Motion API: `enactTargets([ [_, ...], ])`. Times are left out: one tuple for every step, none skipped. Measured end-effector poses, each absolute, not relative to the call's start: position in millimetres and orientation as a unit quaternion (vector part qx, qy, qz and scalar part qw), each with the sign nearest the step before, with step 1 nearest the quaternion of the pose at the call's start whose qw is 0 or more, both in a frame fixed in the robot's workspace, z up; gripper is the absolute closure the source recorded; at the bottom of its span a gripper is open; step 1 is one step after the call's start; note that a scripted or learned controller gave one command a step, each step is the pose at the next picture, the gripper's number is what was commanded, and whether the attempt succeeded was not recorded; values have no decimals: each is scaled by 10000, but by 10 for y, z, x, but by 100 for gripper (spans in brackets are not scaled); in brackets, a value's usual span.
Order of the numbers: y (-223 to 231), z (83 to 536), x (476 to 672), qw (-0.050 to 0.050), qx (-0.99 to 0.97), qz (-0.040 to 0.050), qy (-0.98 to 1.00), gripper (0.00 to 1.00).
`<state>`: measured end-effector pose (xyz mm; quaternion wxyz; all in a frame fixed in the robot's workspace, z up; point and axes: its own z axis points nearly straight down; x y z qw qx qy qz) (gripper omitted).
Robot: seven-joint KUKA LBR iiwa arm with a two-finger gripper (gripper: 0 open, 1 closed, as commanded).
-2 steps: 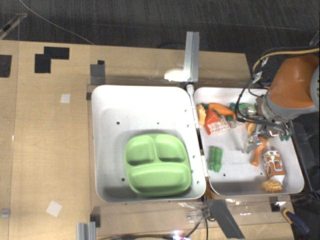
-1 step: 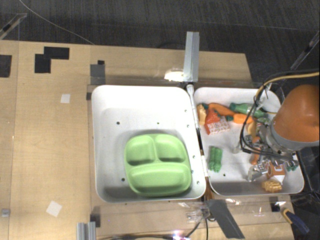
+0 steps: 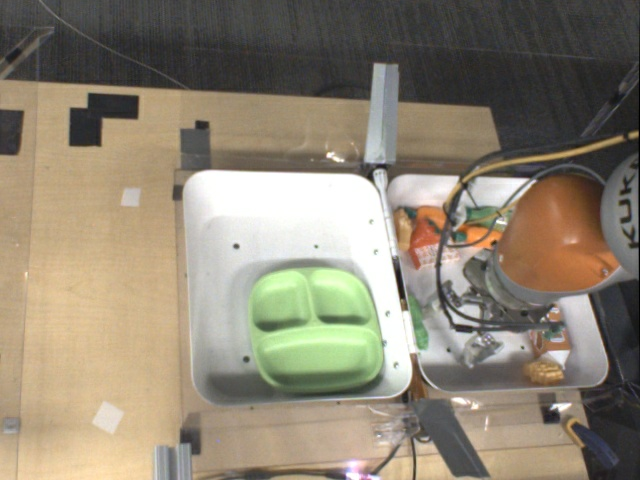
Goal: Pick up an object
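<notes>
down low, gripper [image 3: 483,346] hovers just left of brown object [image 3: 544,371].

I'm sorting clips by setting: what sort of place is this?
Probably a robotics lab: a KUKA arm over two white bins on a wooden bench, with loose cables and a green divided tray.
</notes>
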<state>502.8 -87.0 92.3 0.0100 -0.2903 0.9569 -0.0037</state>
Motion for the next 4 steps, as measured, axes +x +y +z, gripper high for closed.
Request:
enactTargets([
  [-1255,971,6191,52,-1827,-8,9832,0],
  [-1273,888,6596,-264,-2495,77,9680,0],
  [-962,901,6573,63,-2965,-54,9550,0],
  [-934,1046,6610,131,-2960,-52,9551,100],
])
